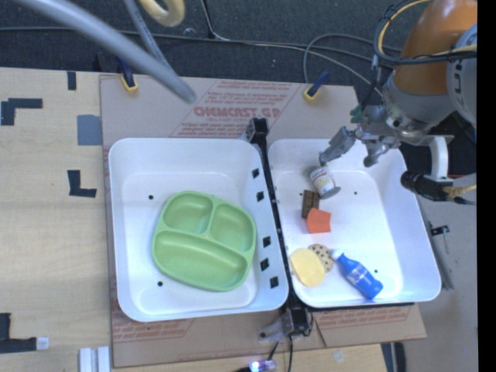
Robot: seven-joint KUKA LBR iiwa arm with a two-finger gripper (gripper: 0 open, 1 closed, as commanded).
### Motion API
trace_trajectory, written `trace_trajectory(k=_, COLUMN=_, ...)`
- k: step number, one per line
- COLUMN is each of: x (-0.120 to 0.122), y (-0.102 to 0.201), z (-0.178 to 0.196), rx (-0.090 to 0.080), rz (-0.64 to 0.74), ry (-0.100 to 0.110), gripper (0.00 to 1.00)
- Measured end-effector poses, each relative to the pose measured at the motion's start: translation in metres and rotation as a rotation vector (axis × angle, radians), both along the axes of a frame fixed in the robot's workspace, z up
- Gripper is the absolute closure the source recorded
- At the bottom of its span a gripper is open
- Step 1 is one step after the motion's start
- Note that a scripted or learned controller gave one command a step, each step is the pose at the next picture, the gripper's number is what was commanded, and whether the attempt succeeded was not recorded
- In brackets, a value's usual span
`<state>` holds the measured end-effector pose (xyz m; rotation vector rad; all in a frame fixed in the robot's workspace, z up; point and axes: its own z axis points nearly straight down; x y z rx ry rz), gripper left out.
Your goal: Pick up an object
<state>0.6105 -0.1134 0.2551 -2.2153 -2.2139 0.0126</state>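
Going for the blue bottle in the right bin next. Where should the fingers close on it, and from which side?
Grip the blue bottle across its body, probably midway, coming straight down. It lies flat and slanted, white cap toward the yellow piece, so turn the gripper to close across the long axis. Its sides look free; the bin wall is off to the right.

Light wood bench (46, 231), black tape marks (76, 184); cardboard sheet (232, 107); dark carpet (256, 14) behind.

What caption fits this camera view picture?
Open gripper hovers over right bin of small objects; green plate in left bin.
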Motion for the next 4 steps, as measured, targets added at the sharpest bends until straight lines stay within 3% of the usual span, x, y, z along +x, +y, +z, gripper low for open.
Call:
trace_trajectory(k=1, x=0.002, y=0.000, z=0.006, rx=-0.001, rz=0.002, ry=-0.011, gripper=0.00)
trace_trajectory(k=4, x=0.011, y=-0.007, z=-0.168, rx=-0.002, rz=0.002, ry=-0.006, gripper=0.00)
